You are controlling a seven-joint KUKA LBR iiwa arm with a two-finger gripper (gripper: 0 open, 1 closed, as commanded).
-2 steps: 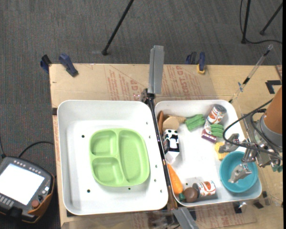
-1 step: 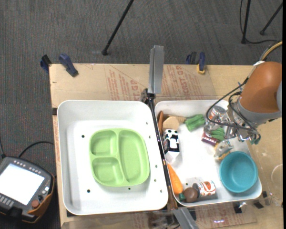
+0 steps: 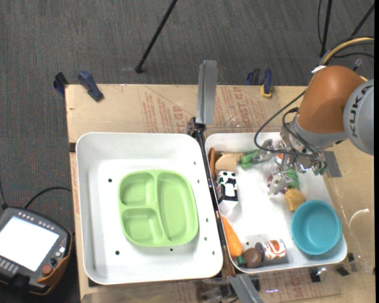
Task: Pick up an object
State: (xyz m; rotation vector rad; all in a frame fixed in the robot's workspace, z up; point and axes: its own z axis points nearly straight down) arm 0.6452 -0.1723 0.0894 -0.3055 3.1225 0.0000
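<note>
My gripper [image 3: 283,171] hangs low over the back right part of the right bin [image 3: 265,208], under the orange wrist band [image 3: 328,100]. A small green object [image 3: 292,178] and a pale piece [image 3: 276,184] lie right beneath it; whether either is touched is unclear. Close by are a yellow-brown lump [image 3: 295,198], a green piece [image 3: 249,160], a tan round item [image 3: 226,163], a black-and-white cow toy [image 3: 227,187], an orange carrot [image 3: 231,235], a red and white can [image 3: 275,249] and a brown ball [image 3: 253,257].
A blue bowl [image 3: 314,227] fills the right bin's front right corner. The left bin [image 3: 95,169] holds a green divided plate [image 3: 158,207]. A metal post [image 3: 206,96] rises behind the wall between the bins. A tablet [image 3: 22,243] lies on the floor at left.
</note>
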